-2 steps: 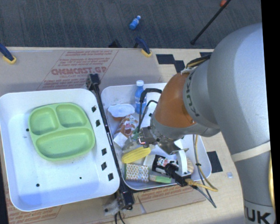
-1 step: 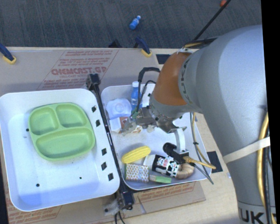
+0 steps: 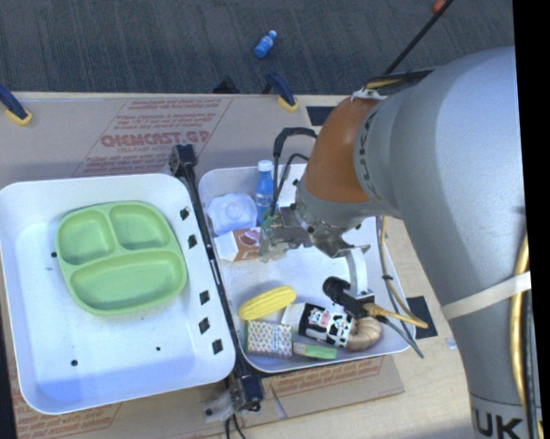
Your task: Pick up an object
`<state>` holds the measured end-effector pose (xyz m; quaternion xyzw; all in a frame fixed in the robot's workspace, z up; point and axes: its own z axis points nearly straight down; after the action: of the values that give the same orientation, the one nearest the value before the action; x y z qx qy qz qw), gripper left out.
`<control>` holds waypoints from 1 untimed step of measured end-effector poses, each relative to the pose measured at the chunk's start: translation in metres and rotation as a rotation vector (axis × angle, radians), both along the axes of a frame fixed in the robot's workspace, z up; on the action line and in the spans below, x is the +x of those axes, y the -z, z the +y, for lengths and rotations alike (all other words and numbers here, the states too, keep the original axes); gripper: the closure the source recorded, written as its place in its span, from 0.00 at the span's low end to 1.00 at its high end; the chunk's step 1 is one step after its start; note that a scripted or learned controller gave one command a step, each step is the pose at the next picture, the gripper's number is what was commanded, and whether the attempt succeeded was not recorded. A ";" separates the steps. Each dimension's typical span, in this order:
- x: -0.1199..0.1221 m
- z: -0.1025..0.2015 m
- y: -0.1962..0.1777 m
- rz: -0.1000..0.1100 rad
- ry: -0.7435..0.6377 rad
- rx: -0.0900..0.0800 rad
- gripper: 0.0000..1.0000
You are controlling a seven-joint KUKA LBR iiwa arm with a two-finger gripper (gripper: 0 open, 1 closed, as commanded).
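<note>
My gripper (image 3: 276,238) is low in the right bin (image 3: 218,185), over its back-left part. It hovers right beside a brown-and-orange packet (image 3: 247,245) and just in front of a small blue-capped bottle (image 3: 264,190). A clear round lid (image 3: 229,210) lies left of the bottle. Nearer the front lie a yellow corn-shaped toy (image 3: 267,303), a patterned little box (image 3: 267,339), a black-and-white block (image 3: 325,325), a tan lump (image 3: 363,335) and a green stick (image 3: 314,352). The wrist hides the bin's back-right part.
The left bin (image 3: 32,372) bears a green divided plate (image 3: 120,257). A black clamp bar (image 3: 202,256) runs between the bins. Blue clips (image 3: 8,101) hold the cardboard at the back, and a small blue object (image 3: 264,44) lies on the floor beyond.
</note>
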<state>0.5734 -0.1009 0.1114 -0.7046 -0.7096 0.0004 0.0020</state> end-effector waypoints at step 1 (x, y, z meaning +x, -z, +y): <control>-0.047 0.010 0.020 0.002 0.000 -0.002 1.00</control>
<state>0.5265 -0.0910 0.0910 -0.7046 -0.7096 0.0015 0.0020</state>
